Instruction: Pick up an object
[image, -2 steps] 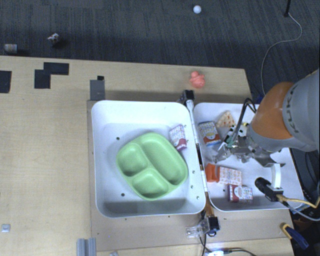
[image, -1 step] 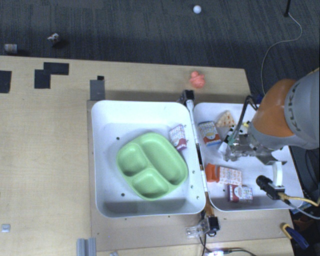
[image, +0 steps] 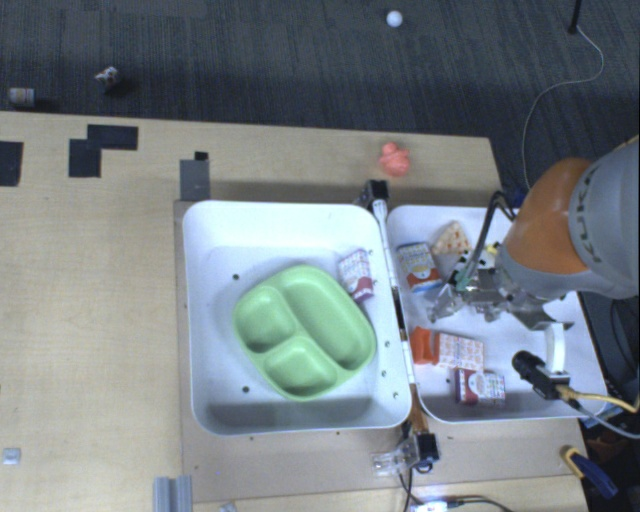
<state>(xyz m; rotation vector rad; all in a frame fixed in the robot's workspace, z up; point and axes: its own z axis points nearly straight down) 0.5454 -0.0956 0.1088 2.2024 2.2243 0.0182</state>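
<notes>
My gripper (image: 447, 300) hangs low over the middle of the right bin (image: 575, 312), reaching in from the right. Just below it lies an orange and white box (image: 447, 349), and below that a small red and white carton (image: 478, 386). Above the gripper sit a small white and red carton (image: 415, 262) and a tan triangular piece (image: 452, 238). I see nothing held in the gripper, and the arm hides the bin floor to its right.
The left bin (image: 215, 250) holds a green divided plate (image: 303, 330) and a small red and white packet (image: 356, 275) near its right wall. A pink object (image: 395, 158) lies on the bench behind the bins.
</notes>
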